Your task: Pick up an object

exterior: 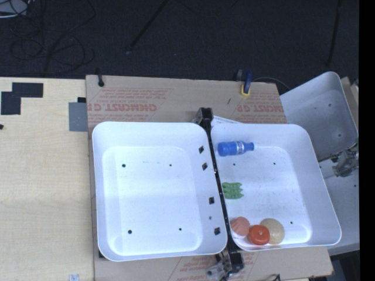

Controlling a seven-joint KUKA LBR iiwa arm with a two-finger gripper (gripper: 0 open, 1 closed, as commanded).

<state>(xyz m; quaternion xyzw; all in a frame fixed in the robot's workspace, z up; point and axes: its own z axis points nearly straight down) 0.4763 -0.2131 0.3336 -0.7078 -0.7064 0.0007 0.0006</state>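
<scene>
Lying in right bin [304, 157]: blue bottle [235, 148], blurry green item [232, 190]; fingers' state unclear.

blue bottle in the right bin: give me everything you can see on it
The blue bottle is small, looks like plastic, with a blue body and a narrower blue cap end pointing toward the view's right. A pale band or glare crosses the body; no label text can be read. It lies on its side, roughly level across the view, at the far left of the right bin, close to the divider between the bins. It rests on the bin floor, apart from the green item nearer the camera.
</scene>
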